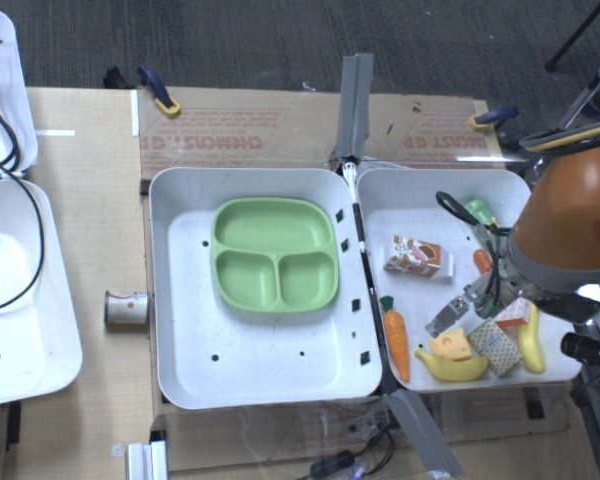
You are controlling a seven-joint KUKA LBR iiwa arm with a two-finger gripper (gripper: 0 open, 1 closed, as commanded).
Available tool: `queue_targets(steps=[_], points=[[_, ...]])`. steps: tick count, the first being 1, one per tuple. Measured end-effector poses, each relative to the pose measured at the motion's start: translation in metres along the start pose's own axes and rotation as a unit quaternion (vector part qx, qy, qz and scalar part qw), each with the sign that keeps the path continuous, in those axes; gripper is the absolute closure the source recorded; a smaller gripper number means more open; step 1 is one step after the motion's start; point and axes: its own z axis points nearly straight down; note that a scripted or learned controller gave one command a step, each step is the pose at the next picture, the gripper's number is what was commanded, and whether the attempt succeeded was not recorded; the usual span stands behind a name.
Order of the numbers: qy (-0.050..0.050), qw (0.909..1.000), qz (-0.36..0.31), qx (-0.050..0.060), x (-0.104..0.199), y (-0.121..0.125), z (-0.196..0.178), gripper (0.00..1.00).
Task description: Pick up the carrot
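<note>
The carrot (396, 343), orange with a green top, lies in the right bin (420, 183) against its left wall, tip pointing toward the front edge. My gripper (458, 310) hangs low over the same bin, a short way to the right of the carrot and apart from it. It sits just above a yellow cheese wedge (452, 345). The arm's orange band (570, 213) covers the bin's right side. Nothing is visibly held.
A green divided plate (276, 255) lies in the left bin (170, 298). The right bin also holds a small carton (415, 257), a green item (477, 211), two bananas (450, 368) and a patterned block (494, 348), crowded at the front right.
</note>
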Motion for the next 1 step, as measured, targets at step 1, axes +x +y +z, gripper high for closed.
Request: queue_targets(steps=[1], points=[[0.0, 0.9941, -0.108, 0.0, -0.0021, -0.0041, 0.0588, 0.0]])
